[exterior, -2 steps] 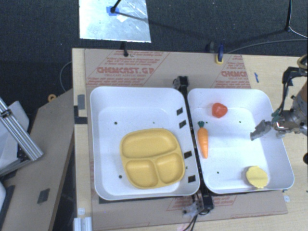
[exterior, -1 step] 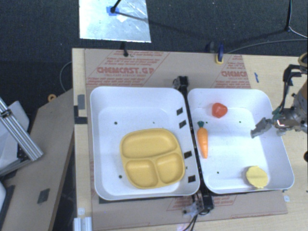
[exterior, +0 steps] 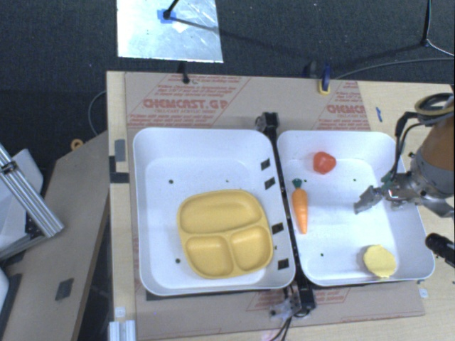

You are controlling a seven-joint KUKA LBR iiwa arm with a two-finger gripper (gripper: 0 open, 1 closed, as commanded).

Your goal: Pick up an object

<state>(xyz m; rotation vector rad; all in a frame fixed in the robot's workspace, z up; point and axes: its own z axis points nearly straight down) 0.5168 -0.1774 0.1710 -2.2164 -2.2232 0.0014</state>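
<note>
Fingers (exterior: 364, 202): mine, state cannot tell, nothing visibly grasped. Approach step. Carrot (exterior: 300, 209) left; lemon (exterior: 379, 261) below; tomato (exterior: 324, 163) up-left. Next: centre, descend.

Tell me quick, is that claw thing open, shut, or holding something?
Gripper: cannot be told; it sits low over the right bin, with nothing seen between it.

Two white bins (exterior: 213, 142) on a tan desk (exterior: 85, 190) with red lettering. Yellow divided plate (exterior: 225, 233) in the bin far from the grey hand (exterior: 370, 199). Nearer the hand: orange carrot (exterior: 300, 209) with green top, red tomato (exterior: 324, 163), pale yellow lemon (exterior: 379, 261).
</note>
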